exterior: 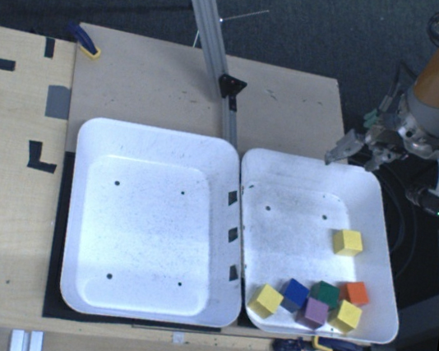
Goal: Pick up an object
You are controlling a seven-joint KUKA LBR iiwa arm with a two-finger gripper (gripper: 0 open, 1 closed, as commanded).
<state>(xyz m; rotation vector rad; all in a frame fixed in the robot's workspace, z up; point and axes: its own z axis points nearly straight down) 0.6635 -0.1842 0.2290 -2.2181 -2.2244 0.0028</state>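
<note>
Several small cubes lie in the right bin (pixel 300 192). A yellow cube (pixel 347 242) sits alone near the right wall. Along the near edge are another yellow cube (pixel 267 300), a blue cube (pixel 295 294), a green cube (pixel 325 294), a purple cube (pixel 315 311), an orange cube (pixel 356 292) and a third yellow cube (pixel 348 316). My gripper (pixel 355 154) hangs over the far right corner of the right bin, well away from every cube. Its fingers are spread open with nothing between them.
The left bin (pixel 157 148) lies beside the right one. A slanted grey metal pole (pixel 215 53) with a black clamp crosses the bench behind the bins. A blue and yellow tool (pixel 84 39) lies at the far left of the bench.
</note>
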